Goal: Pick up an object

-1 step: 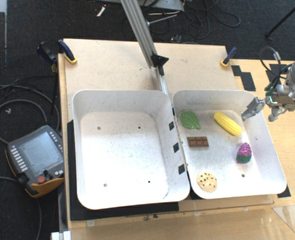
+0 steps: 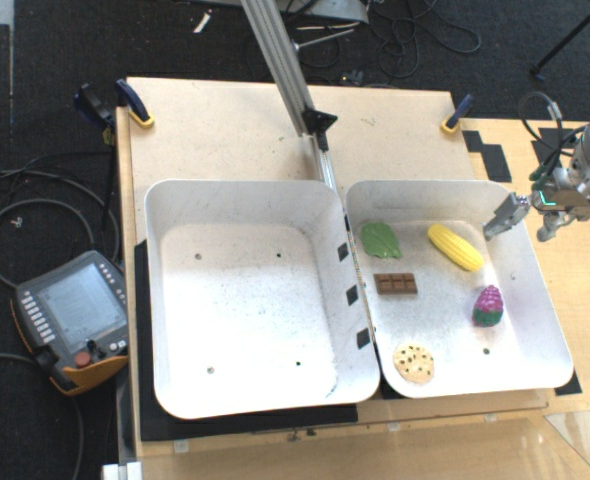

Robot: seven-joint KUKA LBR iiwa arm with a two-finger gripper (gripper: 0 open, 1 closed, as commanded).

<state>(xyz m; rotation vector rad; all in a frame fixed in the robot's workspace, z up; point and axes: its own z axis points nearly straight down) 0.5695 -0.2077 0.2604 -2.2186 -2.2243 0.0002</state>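
Observation:
The right bin (image 2: 535, 313) holds a green leaf-shaped piece (image 2: 381, 239), a yellow corn cob (image 2: 455, 246), a brown chocolate bar (image 2: 396, 285), a purple grape bunch with a green base (image 2: 488, 305) and a round cookie (image 2: 414, 363). My gripper (image 2: 528, 220) hangs at the bin's far right rim, to the right of the corn and above the grapes. Its two fingers are spread apart with nothing between them.
The left bin (image 2: 175, 218) sits beside the right one, their rims meeting in the middle. A slanted metal pole (image 2: 280, 58) rises from the back of the bench. Clamps (image 2: 135, 103) mark the bench's back corners. A teach pendant (image 2: 73, 313) lies on the floor at left.

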